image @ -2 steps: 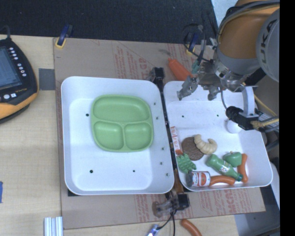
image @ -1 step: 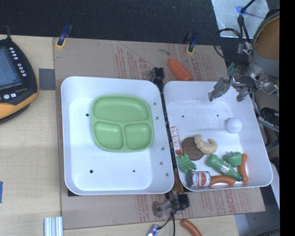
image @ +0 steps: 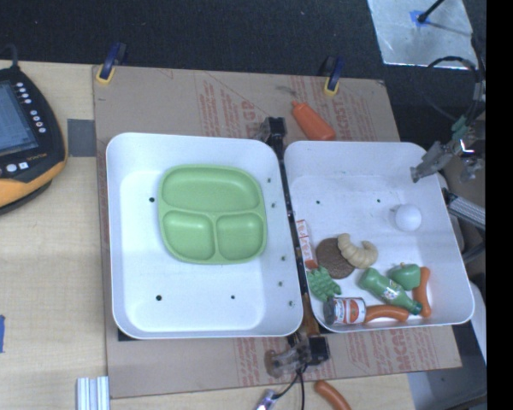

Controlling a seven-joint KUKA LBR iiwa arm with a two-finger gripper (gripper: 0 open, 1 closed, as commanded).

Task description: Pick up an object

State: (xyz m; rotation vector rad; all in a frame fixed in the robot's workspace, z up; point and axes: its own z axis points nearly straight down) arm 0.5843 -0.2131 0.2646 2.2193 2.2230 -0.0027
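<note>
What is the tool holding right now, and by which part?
Nothing. The tool sits at the right bin's upper right edge, apart from the white ball and other toys.

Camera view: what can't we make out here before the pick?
- Gripper: small and blurred at the right bin's far corner; whether it is open or shut is unclear.
- Arm: cut off by the right edge.
- Toy pile: pieces overlap, so their outlines are partly hidden.
- Can: label too small to read.
- Handheld screen: cut off by the left edge.
</note>
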